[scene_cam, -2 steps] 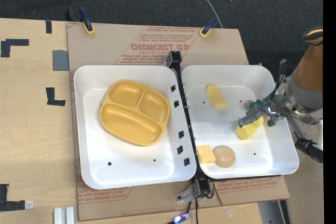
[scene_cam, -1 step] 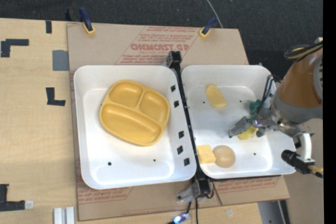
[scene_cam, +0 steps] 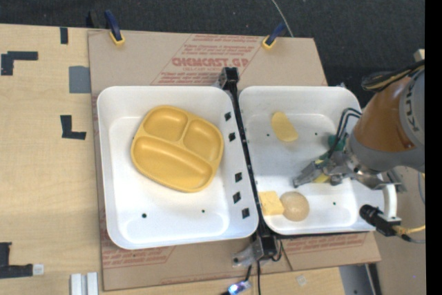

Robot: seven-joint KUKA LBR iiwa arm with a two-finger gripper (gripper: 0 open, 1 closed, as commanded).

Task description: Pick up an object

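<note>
Cardboard sheet clamped over a wooden bench, two white bins side by side on it, dark carpet behind, so that's the setup. I'll use the black divider (scene_cam: pixel 238 155) between the bins as my landmark. Nearest the camera, just right of the divider's lower end, a small yellow block (scene_cam: pixel 271 203) lies in the right bin (scene_cam: pixel 345 221), and a round beige ball (scene_cam: pixel 294 206) is touching or almost touching its right side. A bit further back and further right of the divider is the gripper (scene_cam: pixel 302 179), coming in from the right at a low slant, with its tips pointing left and a little down toward that ball. Honestly I can't tell how wide its fingers are, it's just a dark grey blob with a yellow-green bit around it, and I don't see anything clearly held. So the key relation as I read it: the ball sits just below and slightly left of the tip, near but apart, and it's round so no long axis to worry about. Further back, a pale yellow oval piece (scene_cam: pixel 284 126) lies right of the divider's middle, long axis running roughly front to back, well apart from the gripper. Left of the divider, the yellow sectioned plate (scene_cam: pixel 178 148) fills most of the left bin (scene_cam: pixel 110 217), farthest from the arm.
</note>
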